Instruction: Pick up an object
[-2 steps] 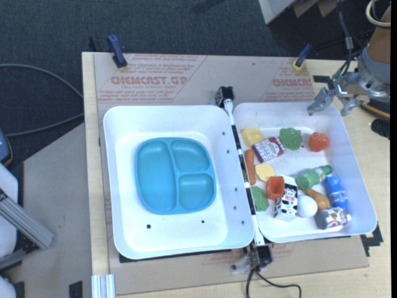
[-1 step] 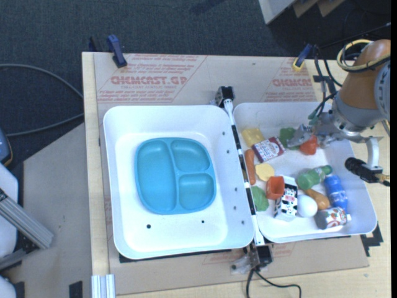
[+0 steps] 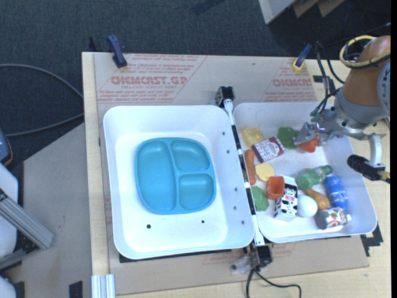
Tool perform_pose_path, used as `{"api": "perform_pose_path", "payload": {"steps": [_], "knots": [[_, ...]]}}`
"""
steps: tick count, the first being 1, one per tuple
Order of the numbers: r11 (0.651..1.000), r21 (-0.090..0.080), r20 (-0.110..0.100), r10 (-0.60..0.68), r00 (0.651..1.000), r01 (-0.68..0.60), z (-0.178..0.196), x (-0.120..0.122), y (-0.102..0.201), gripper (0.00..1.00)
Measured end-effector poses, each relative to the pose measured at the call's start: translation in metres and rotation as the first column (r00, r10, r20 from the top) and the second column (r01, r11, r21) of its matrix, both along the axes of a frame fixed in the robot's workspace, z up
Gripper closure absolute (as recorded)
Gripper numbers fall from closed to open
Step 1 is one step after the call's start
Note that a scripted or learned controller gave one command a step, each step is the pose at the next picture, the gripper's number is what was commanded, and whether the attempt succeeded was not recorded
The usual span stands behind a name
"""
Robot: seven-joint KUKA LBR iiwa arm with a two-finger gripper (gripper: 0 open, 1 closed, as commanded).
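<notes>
The right bin (image 3: 366, 211) holds a heap of toy food. My gripper (image 3: 309, 131) hangs low over the bin's back part, at the end of the grey arm (image 3: 363, 98) with its orange band. Right under the gripper lies a small red-orange piece (image 3: 309, 145), with a green leafy piece (image 3: 287, 135) just to its left. Whether the gripper touches either one is hidden by the wrist. Nearby lie a red-and-white packet (image 3: 268, 149), a yellow piece (image 3: 251, 135) and an orange carrot (image 3: 249, 165).
Further forward in the right bin are a green bottle (image 3: 313, 177), a blue can (image 3: 335, 190), a white egg (image 3: 307, 207), a cow-patterned box (image 3: 286, 202) and an orange cup (image 3: 275, 186). The left bin (image 3: 121, 129) holds a blue divided plate (image 3: 177, 174).
</notes>
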State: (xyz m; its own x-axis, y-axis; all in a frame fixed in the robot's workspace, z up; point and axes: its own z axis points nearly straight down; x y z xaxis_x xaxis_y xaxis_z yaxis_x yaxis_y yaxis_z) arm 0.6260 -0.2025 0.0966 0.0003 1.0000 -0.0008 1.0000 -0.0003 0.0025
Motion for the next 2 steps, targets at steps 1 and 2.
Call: {"api": "perform_pose_path", "payload": {"steps": [1, 2], "knots": [[1.0, 0.0, 0.003, 0.002, 1.0, -0.002, -0.009, 0.037, 0.036, 1.0], [1.0, 0.001, 0.001, 0.002, 1.0, -0.002, 0.089, 0.039, 0.132, 1.0]]}}
